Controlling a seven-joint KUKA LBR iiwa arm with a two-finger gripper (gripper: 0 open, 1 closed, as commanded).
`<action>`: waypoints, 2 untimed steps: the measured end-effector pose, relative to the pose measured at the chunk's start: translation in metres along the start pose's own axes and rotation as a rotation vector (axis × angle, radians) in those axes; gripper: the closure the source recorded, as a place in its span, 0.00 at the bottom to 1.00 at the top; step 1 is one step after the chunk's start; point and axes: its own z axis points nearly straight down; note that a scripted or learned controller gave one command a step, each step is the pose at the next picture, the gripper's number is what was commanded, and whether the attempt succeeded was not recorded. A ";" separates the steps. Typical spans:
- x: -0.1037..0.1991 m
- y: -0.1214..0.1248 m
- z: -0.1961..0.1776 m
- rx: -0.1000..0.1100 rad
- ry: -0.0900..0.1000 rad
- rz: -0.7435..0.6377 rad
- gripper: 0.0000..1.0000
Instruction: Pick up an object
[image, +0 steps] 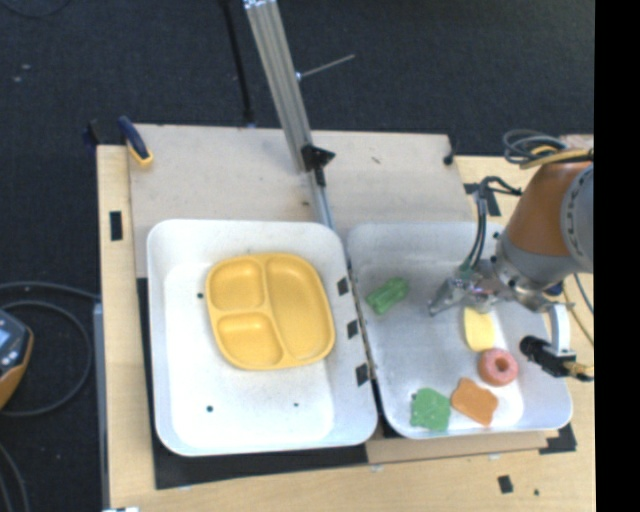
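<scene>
The right bin (410, 250) holds several small toys: a green piece (386, 295) near its left wall, a yellow block (480, 329), a pink donut (497, 367), an orange piece (474, 401) and a green flat piece (431, 410) at the front. My gripper (460, 294) hangs low over the bin's middle right, just above and left of the yellow block. The grey and orange wrist (540, 225) rises behind it. I see nothing held in it.
The left bin (180, 400) holds a yellow three-compartment tray (270, 308). A metal pole (285, 85) slants up from the bench behind the bins. Cables (530, 148) lie at the back right of the bench.
</scene>
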 end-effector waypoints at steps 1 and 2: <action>-0.001 -0.001 -0.011 0.002 0.002 0.002 1.00; -0.009 0.001 -0.075 0.003 0.004 0.002 1.00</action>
